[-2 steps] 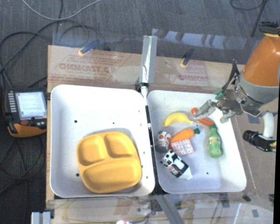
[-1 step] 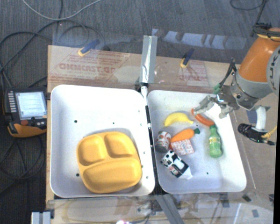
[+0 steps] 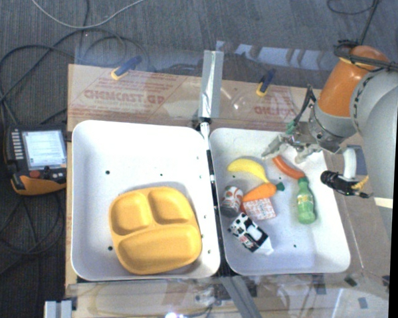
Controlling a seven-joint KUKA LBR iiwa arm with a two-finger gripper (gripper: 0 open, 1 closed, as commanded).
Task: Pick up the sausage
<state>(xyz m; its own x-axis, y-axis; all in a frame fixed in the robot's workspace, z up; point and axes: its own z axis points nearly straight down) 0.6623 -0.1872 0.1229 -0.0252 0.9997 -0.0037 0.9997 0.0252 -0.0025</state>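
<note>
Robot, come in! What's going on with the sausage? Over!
Gripper open, hovering over right bin's far edge. Sausage lying just below it, not grasped. Banana and carrot close beside; approach from above looks clear.

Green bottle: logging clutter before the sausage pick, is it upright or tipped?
Tipped. The green bottle lies on its side on the right bin's floor, cap toward the far wall.

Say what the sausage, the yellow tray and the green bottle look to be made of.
Sausage: probably moulded toy plastic, smooth and evenly orange-red, lying under the pincer.
Yellow tray: likely hard plastic, one uniform colour, with rounded moulded compartments and a dull sheen.
Green bottle: seemingly plastic, a soft highlight on its side; too small to be sure.
</note>
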